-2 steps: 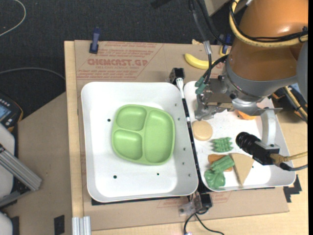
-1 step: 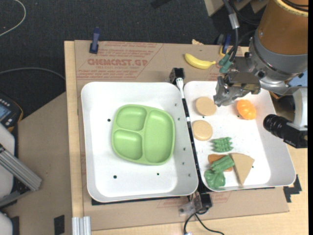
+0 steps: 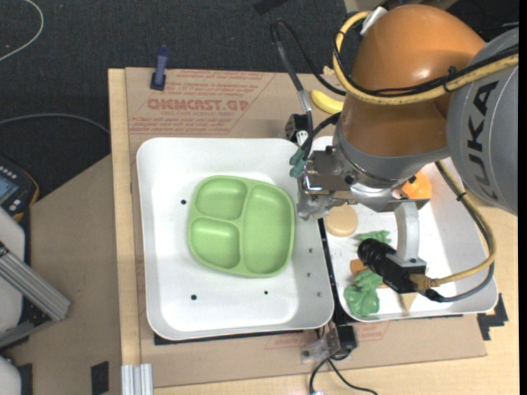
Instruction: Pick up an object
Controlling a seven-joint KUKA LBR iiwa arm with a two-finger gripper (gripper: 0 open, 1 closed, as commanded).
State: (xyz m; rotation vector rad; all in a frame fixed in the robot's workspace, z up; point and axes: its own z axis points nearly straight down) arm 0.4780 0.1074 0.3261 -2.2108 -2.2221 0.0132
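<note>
- The arm [image 3: 403,81] hangs over the seam between the two bins, and the pincer [image 3: 315,189] sits under the wrist, low at the left wall of the right bin [image 3: 445,249]
- You cannot tell from this view whether the pincer is spread or pressed together; no object is seen held in it
- The nearest candidate is the tan disc [image 3: 342,221], lying flat in the right bin just beside the pincer
- A green leafy toy [image 3: 362,293] and an orange piece [image 3: 417,188] lie in the same bin
- The green plate [image 3: 243,225] lies in the left bin [image 3: 165,220], apart from the pincer
- The step in hand is judged to be the approach: centre the pincer over the disc before you descend, and keep clear of the bin wall
- Confirm the grip before you lift, since a flat disc is likely to slip
</note>
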